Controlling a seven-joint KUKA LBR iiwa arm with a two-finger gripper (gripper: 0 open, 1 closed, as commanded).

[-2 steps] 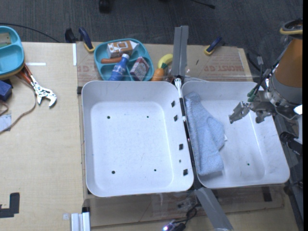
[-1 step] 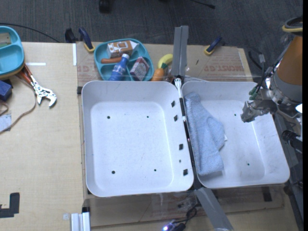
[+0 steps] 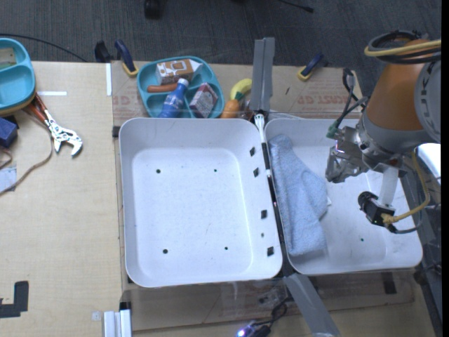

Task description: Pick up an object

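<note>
Fingers (image 3: 342,168): whether parted or closed, I cannot tell. Grey towel (image 3: 298,203) just left looks soft, light, floppy; pinch a raised fold.

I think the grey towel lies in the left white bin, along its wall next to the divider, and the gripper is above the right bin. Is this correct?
Not quite. The camera view shows the grey towel in the right bin, along its wall beside the divider, not in the left bin. The gripper is indeed above the right bin.
</note>
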